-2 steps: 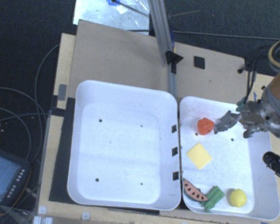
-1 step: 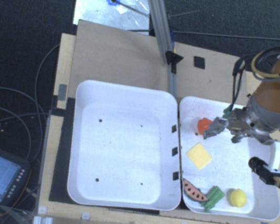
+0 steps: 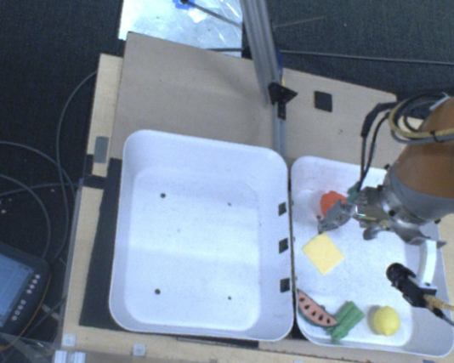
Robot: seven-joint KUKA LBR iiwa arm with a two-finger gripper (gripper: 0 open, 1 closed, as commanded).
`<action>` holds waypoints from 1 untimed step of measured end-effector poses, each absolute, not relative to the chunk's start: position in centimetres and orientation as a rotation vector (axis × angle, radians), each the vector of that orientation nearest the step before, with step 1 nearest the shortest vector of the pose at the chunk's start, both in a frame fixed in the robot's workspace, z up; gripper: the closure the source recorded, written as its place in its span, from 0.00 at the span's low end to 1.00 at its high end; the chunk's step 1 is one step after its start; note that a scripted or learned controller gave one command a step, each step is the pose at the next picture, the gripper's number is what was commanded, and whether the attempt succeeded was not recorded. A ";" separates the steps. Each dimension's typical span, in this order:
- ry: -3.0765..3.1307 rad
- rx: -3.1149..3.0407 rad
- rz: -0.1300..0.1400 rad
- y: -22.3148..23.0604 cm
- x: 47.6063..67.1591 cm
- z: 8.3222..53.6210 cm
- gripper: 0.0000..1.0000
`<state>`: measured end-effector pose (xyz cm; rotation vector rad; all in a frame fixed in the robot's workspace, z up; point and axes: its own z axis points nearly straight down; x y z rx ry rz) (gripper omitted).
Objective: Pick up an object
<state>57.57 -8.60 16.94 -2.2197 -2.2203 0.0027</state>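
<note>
Over the right bin's (image 3: 441, 346) far edge, my gripper (image 3: 344, 215) hovered beside the red object (image 3: 331, 202). Grip state: couldn't tell. Nothing lifted yet; the pick remained to do.

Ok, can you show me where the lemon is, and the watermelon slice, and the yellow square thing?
lemon (image 3: 386, 320), camera view, middle of its yellow skin.
watermelon slice (image 3: 315, 310), camera view, middle of its red flesh.
yellow square piece (image 3: 323, 254), camera view, centre of its flat top.
</note>
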 end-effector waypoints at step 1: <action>-2.219 -2.219 0.004 -8.7 57.5 10.7 0.00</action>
